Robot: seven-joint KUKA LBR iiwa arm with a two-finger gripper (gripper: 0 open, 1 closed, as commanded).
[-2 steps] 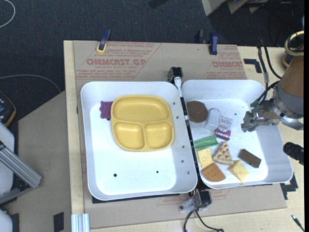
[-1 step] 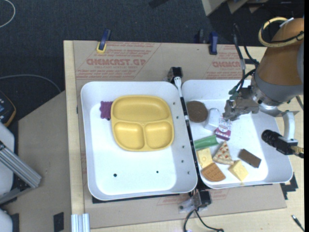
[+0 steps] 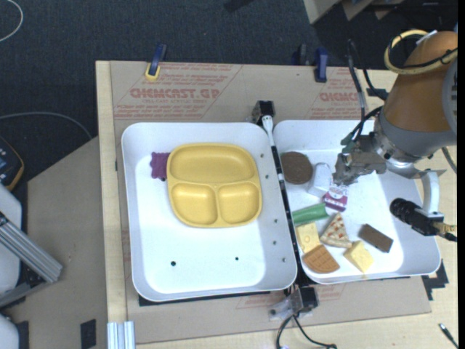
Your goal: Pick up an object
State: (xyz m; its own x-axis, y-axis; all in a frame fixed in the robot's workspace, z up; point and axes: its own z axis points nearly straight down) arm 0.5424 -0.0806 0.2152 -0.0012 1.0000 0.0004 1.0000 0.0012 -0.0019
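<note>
Gripper: I see my gripper (image 3: pixel 347 171) low in the right bin (image 3: pixel 407 267); whether it grips anything, I cannot tell.
Object: a small purple-and-white packet (image 3: pixel 336 198) lies just below it.
Left bin (image 3: pixel 145 253): holds a yellow divided tray (image 3: pixel 214 182).

divided tray (image 3: pixel 214 182) in left bin (image 3: pixel 138 217)

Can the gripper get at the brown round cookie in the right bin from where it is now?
Probably yes. The cookie lies flat with its top uncovered, just left of the gripper in the right bin; nothing stands between them.
</note>
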